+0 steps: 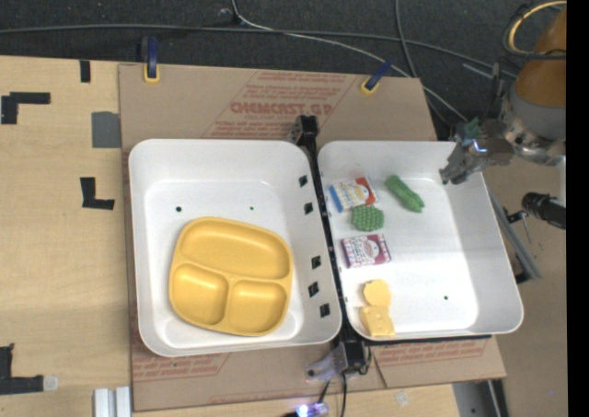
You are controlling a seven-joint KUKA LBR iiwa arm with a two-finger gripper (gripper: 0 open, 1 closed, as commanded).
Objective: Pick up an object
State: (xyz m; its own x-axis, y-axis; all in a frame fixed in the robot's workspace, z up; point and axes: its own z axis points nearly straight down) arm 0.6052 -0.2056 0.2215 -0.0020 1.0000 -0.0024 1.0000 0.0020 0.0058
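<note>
Gripper (457, 169): positioned over the far right corner of the right bin, at the rim; dark fingers point down and to the left. Nothing is visible between them. Whether they are open or closed cannot be told from this view.
Arm (537, 84): enters from the right; orange band sits above the grey wrist section.
Right bin (488, 263): shallow, white, holds six small objects, all grouped in its left half.
Green pickle-shaped toy (404, 193): nearest object to the gripper, lying at a slant, apart from the fingers.
Red-and-white packet (352, 193): left of the green toy, near the bin's left wall.
Green round studded object (367, 218): just below the red-and-white packet.
Pink-and-white packet (365, 250): below the green round object, lying flat.
Yellow round piece (375, 293): in the near left part of the bin.
Yellow block (378, 321): touching or just beside the yellow round piece, close to the near wall.
Left bin (152, 176): shallow, white, joined side by side to the right bin.
Yellow divided tray (230, 274): three compartments, lying flat in the near half of the left bin.
Cardboard sheet (276, 102): lies under both bins, held at its far edge by two clamps (150, 63).
Bench top (55, 249): light wood surface with black tape marks, left of the bins.
</note>
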